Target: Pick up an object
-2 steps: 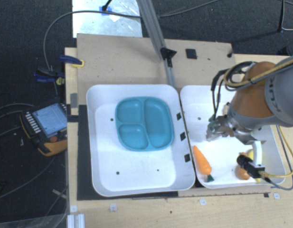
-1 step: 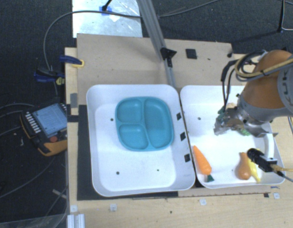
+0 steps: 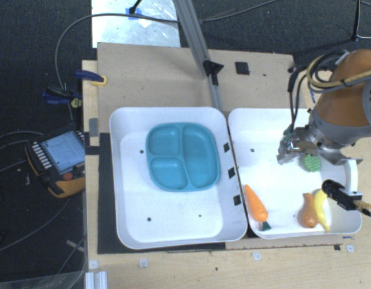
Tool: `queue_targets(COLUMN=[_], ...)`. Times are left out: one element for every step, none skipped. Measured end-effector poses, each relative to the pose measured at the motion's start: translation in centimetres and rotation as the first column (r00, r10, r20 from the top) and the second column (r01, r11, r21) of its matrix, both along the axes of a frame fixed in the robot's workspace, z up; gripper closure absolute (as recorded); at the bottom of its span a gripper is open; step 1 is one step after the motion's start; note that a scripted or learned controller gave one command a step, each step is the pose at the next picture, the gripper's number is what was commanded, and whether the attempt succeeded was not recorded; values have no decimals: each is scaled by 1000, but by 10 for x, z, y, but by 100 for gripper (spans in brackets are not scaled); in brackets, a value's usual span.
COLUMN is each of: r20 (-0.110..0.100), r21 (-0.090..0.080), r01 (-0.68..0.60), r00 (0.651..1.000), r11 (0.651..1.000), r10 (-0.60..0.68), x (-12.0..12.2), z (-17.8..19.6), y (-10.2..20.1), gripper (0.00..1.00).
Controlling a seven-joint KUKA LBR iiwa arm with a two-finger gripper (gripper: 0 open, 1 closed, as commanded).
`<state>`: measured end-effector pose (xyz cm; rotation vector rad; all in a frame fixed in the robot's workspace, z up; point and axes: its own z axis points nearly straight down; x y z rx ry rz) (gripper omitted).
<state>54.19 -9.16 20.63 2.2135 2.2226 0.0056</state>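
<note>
Carrot (image 3: 255, 205) near front rim | my gripper (image 3: 288, 151) over right bin (image 3: 257, 137), opening indeterminate | green ball (image 3: 311, 162) just beside it

Grey arm (image 3: 347, 110) enters from right, orange band up; wrist bent down; jaws state unclear

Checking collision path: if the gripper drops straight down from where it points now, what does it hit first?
Most likely the bare floor of the right bin. The gripper points down just left of the green object, which might get clipped. Depth is hard to judge from this slant.
</note>
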Motion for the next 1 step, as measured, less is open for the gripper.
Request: queue_targets(r20=[-2], r21=[2], r01=[-6], r00=[1000], r11=[1000], r10=[6], x=[24], z=[4], y=[52], gripper=[100])
